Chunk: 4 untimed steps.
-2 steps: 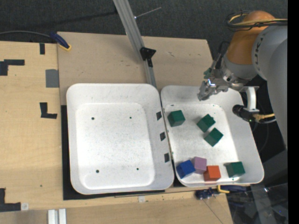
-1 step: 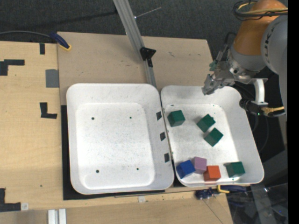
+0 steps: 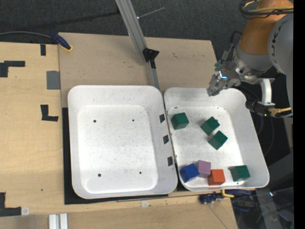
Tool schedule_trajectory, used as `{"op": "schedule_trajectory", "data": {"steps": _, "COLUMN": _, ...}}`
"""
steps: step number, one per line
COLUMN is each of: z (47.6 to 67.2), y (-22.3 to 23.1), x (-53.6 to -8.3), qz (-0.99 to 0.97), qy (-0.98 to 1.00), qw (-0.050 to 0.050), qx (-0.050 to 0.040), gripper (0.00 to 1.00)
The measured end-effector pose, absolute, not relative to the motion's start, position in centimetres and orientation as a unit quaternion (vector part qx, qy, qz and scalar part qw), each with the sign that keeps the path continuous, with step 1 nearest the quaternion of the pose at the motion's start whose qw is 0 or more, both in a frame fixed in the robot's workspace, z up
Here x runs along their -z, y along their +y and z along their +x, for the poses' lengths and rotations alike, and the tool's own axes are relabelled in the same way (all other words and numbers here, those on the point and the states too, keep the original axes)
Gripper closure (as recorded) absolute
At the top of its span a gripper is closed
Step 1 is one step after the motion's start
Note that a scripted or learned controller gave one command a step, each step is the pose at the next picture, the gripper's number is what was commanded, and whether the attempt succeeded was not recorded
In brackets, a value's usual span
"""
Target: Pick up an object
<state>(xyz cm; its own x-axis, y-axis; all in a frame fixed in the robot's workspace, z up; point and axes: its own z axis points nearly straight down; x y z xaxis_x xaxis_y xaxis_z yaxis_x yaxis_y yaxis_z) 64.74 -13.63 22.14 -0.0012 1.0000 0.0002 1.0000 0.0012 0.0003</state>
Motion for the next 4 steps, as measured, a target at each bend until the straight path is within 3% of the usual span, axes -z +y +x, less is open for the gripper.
{"op": "schedule_trajectory", "data": {"steps": 4, "z": 60.2, "y": 7.1, "x": -22.9, "qz": 0.704, "qy": 0.71, "qw": -0.001, "qx": -0.0006, "gripper": 1.0}}
